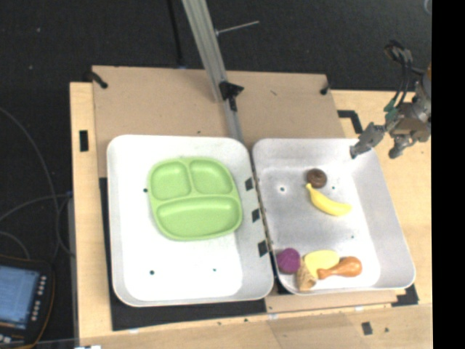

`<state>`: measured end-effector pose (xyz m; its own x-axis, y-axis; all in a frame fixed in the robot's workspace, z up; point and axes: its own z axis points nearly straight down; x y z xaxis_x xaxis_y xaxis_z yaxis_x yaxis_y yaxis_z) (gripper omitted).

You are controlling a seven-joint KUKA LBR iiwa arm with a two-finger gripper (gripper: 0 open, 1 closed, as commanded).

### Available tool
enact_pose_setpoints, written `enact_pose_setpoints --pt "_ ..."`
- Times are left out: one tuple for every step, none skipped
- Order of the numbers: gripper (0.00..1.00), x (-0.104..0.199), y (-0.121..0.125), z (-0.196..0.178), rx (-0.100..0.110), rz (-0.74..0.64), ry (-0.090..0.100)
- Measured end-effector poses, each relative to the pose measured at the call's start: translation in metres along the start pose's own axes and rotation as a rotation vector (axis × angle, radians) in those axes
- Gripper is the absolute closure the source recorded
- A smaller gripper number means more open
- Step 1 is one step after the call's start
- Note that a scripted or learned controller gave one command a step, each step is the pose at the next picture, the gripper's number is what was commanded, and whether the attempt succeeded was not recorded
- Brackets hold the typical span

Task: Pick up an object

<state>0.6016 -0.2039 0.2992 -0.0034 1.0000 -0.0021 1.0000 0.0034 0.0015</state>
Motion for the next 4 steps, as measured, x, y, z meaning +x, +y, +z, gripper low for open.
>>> enact_pose_setpoints --pt "0.00 0.000 0.000 0.000 0.000 0.000 -0.001" --pt "0.00 -0.008 -0.004 0.045 0.005 0.004 0.000" --pt "0.00 -0.006 0.002 0.106 0.006 0.004 0.001" --pt "0.00 -0.007 0.002 0.169 0.007 0.005 0.001"
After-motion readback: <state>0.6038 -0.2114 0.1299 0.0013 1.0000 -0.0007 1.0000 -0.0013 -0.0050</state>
